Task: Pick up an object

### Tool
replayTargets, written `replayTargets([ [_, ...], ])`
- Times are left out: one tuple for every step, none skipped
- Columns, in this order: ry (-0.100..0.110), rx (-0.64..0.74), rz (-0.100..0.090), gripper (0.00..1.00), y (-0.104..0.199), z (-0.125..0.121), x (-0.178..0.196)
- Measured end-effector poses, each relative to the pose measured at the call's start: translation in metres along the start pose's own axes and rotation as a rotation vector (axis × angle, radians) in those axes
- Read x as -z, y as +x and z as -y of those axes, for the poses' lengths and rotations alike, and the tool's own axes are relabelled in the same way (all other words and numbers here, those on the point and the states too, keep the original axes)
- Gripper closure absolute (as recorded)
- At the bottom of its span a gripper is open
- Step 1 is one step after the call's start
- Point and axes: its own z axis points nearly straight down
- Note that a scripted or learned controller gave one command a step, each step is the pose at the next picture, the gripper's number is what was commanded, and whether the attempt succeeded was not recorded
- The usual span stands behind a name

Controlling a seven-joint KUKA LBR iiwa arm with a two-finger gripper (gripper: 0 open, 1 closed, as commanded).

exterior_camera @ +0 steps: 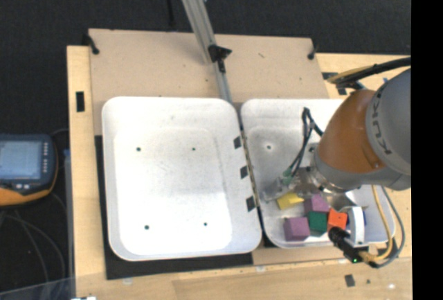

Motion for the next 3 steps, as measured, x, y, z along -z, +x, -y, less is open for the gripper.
replayTargets([
  [-0.007, -0.002, 0.0, 1.0, -0.001, -0.002, 0.011],
  [0.015, 0.013, -0.007, 1.0, 0.069, 0.004, 0.076],
  [0.02, 0.012, -0.007, 1.0, 0.153, -0.031, 0.072],
])
